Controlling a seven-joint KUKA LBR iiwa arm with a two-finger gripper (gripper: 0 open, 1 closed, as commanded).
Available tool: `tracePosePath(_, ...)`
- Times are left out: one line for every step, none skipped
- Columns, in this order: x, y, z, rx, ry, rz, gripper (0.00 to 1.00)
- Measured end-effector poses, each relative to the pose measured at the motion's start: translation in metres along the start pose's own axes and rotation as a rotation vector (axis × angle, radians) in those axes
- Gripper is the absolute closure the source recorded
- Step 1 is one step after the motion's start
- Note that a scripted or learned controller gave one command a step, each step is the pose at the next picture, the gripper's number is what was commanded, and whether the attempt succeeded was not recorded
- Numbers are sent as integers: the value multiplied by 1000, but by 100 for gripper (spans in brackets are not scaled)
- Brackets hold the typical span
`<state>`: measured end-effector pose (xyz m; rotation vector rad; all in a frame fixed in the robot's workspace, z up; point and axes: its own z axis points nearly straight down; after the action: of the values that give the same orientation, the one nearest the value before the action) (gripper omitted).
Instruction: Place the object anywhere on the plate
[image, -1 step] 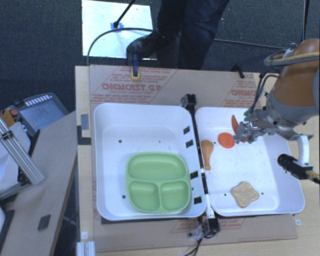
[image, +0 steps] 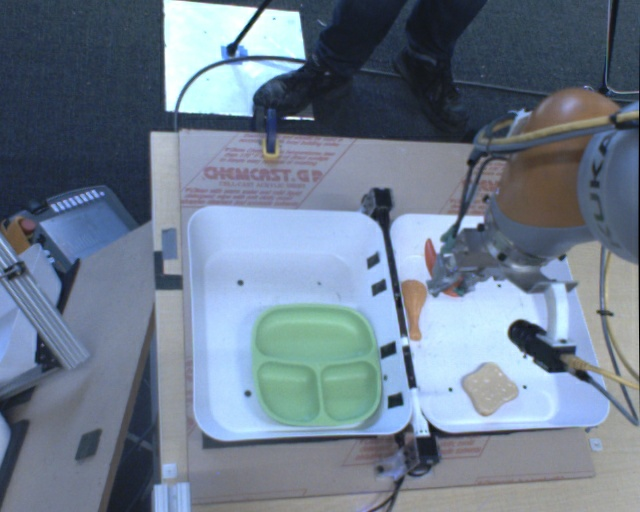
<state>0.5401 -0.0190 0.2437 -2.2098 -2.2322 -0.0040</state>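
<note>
So the gripper (image: 447, 283) sits low in the right white bin (image: 580, 400), right over a red-orange item (image: 431, 256) I can't make out well. The orange drumstick-shaped toy (image: 413, 305) lies just left of it, long axis along the divider. The green three-compartment plastic plate (image: 316, 364) is further left, in the left bin (image: 215, 300). Can't tell the finger state, the wrist hides it.

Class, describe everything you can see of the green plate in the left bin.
The plate is pale green, seemingly smooth plastic, a rounded rectangle with a raised rim. Ridges split it into three compartments: one long one at the far side, two smaller ones nearer the camera. It lies flat on the floor of the left bin, toward the near right corner, with nothing on it.
</note>
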Motion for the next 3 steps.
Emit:
tracePosePath(62, -1, -1, 0, 1, -1, 100)
tracePosePath(124, 6, 7, 0, 0, 0, 100)
tracePosePath(175, -4, 30, 4, 0, 0, 100)
